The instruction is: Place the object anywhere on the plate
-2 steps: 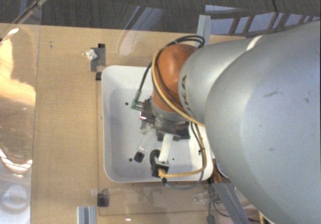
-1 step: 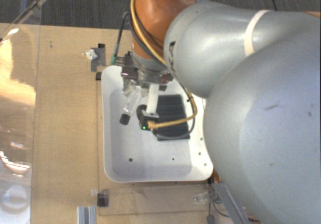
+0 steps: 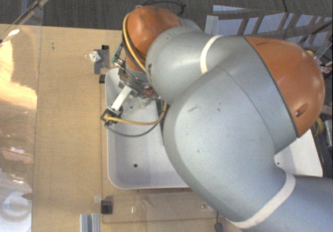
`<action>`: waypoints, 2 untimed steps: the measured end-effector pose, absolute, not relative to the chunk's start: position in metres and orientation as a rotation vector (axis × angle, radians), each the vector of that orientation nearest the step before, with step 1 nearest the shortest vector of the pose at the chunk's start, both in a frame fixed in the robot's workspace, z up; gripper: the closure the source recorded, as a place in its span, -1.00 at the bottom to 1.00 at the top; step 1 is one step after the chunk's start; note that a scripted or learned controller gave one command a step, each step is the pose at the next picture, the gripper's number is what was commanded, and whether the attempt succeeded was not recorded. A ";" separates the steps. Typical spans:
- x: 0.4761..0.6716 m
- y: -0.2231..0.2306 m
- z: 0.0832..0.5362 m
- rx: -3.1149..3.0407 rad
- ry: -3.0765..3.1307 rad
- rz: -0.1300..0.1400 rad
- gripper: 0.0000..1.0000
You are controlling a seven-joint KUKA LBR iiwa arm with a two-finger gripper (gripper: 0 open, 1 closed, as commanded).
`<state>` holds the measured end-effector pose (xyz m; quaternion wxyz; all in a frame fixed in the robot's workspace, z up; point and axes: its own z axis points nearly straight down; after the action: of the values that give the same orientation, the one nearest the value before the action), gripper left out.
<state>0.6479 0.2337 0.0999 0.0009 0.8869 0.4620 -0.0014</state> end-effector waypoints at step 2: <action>0.669 0.234 0.209 3.057 0.730 0.005 1.00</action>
<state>0.6690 0.2339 0.2088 -0.0007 0.9726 0.2323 0.0015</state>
